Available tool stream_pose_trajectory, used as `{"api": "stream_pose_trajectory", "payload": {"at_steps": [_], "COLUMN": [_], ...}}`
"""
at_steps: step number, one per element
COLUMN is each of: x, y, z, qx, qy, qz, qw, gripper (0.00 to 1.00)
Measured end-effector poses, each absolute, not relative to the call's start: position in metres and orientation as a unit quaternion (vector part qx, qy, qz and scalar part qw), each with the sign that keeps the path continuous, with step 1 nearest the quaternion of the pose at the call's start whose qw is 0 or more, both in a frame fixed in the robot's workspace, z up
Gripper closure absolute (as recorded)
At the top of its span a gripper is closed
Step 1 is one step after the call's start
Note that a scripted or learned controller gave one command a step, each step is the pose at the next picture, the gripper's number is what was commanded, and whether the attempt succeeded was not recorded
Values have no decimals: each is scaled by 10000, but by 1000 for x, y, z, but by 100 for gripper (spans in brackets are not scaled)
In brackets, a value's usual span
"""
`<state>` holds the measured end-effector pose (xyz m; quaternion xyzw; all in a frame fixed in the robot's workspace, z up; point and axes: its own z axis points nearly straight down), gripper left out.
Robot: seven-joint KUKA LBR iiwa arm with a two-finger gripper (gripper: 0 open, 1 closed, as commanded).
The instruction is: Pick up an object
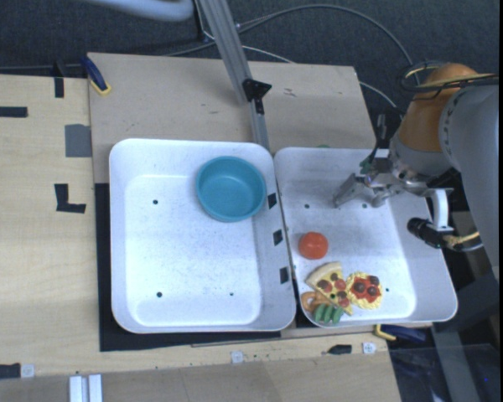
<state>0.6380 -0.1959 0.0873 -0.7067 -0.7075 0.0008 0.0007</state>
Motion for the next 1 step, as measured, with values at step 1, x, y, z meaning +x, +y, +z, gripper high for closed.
{"api": "stream_pose_trajectory", "payload": {"at_steps": [1], "x": [638], "y": [-201], "z": [99], "qx": [-7082], "qy": [-7060], "qz": [22], "qw": [-24], "gripper": [100]}}
